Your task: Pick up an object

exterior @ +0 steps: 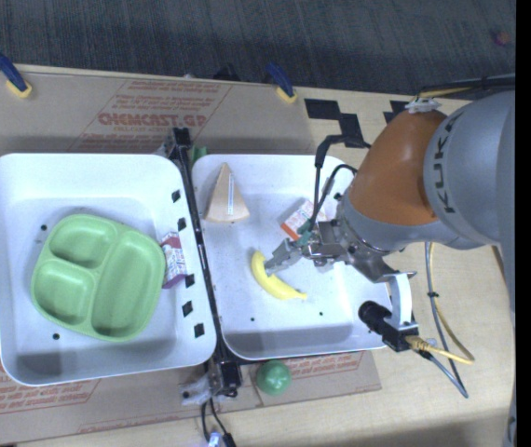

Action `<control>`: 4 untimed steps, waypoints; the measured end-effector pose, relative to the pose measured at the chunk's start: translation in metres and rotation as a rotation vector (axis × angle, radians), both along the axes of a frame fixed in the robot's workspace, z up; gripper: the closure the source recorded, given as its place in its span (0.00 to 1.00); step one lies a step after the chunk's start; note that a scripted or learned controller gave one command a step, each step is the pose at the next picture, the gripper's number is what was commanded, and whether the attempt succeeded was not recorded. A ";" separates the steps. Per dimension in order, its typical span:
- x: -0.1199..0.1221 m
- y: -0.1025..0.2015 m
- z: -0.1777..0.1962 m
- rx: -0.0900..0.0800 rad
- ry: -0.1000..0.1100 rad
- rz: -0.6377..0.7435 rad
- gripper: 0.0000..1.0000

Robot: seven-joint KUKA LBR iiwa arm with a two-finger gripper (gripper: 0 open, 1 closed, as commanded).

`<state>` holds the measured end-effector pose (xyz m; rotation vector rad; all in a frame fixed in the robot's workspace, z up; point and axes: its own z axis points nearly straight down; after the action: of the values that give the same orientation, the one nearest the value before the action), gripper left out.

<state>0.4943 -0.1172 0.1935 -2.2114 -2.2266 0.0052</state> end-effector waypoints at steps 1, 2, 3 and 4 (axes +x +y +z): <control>0.036 -0.030 -0.101 0.000 -0.001 -0.001 0.00; 0.037 -0.030 -0.091 -0.001 0.001 0.005 1.00; -0.012 0.030 0.017 0.001 -0.004 -0.001 1.00; -0.011 0.030 0.027 0.001 -0.004 0.004 1.00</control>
<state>0.4833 -0.0873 0.2204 -2.2089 -2.2326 -0.0001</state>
